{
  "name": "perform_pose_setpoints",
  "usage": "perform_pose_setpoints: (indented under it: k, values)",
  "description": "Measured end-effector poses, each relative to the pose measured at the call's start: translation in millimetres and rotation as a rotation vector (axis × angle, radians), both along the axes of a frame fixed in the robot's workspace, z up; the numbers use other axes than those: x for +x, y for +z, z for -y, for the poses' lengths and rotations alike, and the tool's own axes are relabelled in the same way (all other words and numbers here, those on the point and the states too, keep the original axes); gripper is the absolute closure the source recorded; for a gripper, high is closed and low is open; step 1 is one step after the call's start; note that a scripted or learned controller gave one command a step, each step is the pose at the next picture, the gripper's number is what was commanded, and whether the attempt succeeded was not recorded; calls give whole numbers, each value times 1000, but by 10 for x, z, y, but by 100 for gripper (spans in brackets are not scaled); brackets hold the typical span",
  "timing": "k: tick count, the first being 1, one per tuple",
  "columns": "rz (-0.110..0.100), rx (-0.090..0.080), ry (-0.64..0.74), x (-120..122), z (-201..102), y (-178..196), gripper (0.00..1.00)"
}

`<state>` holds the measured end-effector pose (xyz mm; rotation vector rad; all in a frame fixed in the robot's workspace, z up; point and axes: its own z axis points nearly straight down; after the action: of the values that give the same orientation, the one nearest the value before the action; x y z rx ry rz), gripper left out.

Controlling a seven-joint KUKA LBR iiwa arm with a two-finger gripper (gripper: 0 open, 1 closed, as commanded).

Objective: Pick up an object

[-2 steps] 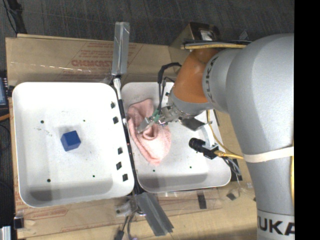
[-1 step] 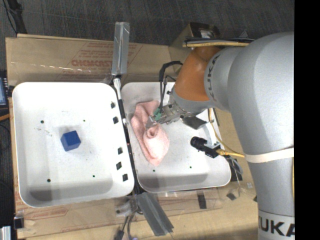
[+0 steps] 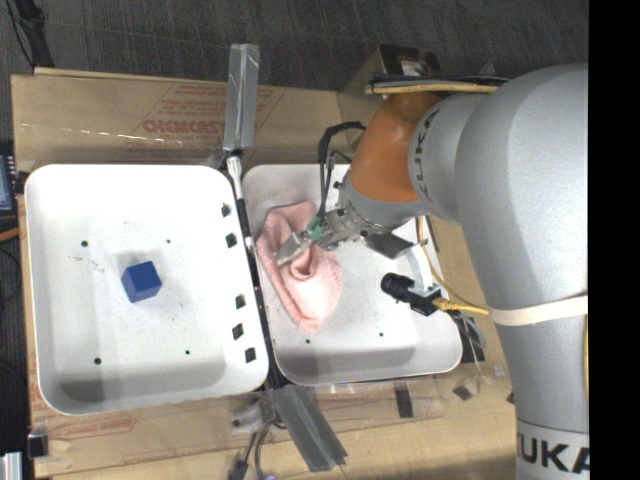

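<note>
A crumpled pink cloth [image 3: 300,268] lies in the right bin [image 3: 400,353]. The tool [image 3: 300,242] presses into its upper folds, fingers apparently pinching fabric. Judged risk: only a thin fold is caught, so lifting could let it slip free.

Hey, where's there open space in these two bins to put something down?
Left bin: bare floor all around the blue cube, widest toward its top edge. Right bin: crowded where the claw sits on the pink cloth; a bare strip runs along its lower edge.
</note>
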<state>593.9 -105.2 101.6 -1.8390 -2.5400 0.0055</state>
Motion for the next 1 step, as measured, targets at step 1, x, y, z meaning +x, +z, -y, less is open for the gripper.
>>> perform_pose_setpoints:
  k: [1]
  values:
    - [-3,0,2,-3,-3,90,100]
